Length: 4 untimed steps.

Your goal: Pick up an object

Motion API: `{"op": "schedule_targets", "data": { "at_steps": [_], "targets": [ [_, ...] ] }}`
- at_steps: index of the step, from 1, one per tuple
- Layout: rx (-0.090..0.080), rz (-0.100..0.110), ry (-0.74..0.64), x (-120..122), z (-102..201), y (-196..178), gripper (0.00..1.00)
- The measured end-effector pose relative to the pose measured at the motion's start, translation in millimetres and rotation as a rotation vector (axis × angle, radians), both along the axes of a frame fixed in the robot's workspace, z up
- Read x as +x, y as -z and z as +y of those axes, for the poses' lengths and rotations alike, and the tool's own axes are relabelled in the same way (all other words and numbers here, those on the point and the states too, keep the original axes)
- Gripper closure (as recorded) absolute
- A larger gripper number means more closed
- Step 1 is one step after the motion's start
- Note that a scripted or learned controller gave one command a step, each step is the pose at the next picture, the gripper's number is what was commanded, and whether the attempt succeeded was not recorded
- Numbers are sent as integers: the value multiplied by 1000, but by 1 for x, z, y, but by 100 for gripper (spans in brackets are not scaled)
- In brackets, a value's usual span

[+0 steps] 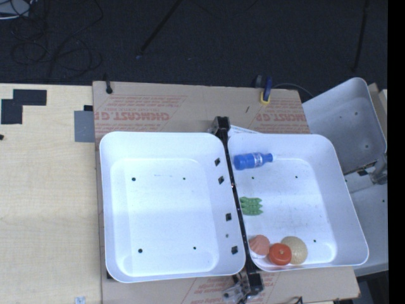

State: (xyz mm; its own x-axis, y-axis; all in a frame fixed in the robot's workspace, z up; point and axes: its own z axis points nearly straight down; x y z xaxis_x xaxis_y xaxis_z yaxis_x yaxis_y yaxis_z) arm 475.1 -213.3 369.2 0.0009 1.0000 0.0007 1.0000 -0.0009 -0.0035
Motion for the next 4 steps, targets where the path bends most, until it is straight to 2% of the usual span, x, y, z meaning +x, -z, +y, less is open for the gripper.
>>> {"op": "schedule_targets", "data": {
  "at_steps": [2, 3, 4],
  "targets": [
    [0, 1, 1, 12, 1, 32, 100],
    [0, 0, 3, 0, 6, 40, 100],
    [-1, -3, 2, 1, 0, 29, 100]
  ]
}}
